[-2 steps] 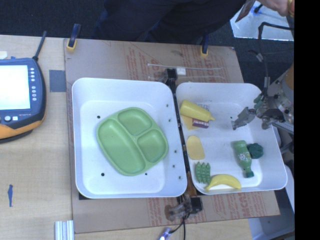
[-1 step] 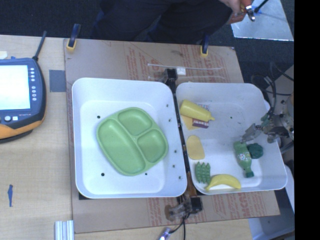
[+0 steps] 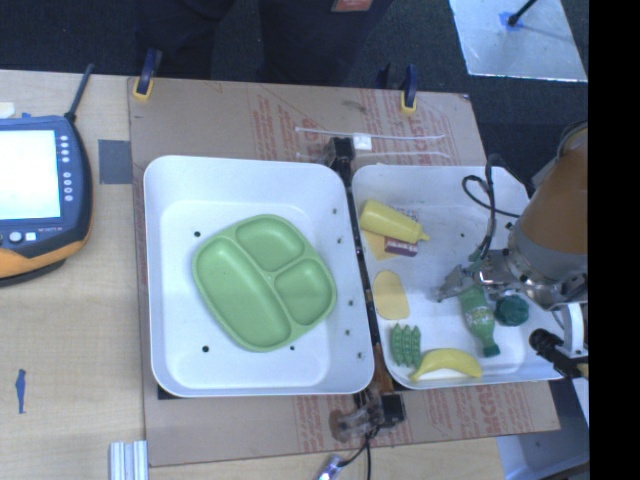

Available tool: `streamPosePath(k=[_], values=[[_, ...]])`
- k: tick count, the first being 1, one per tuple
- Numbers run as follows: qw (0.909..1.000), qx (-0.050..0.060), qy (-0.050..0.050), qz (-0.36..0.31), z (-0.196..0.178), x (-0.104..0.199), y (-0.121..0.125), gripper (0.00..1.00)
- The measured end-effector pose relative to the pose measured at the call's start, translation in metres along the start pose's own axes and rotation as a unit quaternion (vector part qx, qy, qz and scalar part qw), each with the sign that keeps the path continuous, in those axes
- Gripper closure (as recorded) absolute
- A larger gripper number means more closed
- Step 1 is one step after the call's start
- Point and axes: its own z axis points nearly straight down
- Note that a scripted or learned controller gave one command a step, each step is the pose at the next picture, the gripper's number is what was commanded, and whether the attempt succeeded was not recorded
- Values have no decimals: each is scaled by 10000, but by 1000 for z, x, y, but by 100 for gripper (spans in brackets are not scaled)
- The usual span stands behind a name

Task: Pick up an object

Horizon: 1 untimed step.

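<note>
Banana: lies nearest the viewer, at the front edge of the right bin; yellow, curved, smooth, plastic-looking.
Green ridged piece: sits just beside the banana's left end; small, dark green, bumpy.
Green bottle-like toy: lies directly under the gripper at the bin's right side, with a dark teal round piece beside it; it is judged the likeliest pick target.
Gripper: is seen low over the green bottle-like toy. Whether the fingers are apart or together cannot be told, and no object is seen held between them.
Advice on the step: the toy's narrow body should be straddled squarely, clear of the teal piece and the bin wall, and a firm closure made before lifting, as glossy rounded plastic is judged likely to slip.
Pale yellow slab: lies flat mid-bin; oval, matt.
Yellow squeeze bottle: lies on its side farther back, a small dark item touching it.
Left bin: holds a green divided plate; three compartments, smooth.
Counter: light wood, with cardboard under the bins.
</note>
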Motion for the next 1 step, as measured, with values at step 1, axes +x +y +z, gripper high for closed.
streamPosePath(k=[1], values=[[10000, 3, -13, -23, -11, -1, 0, 100]])
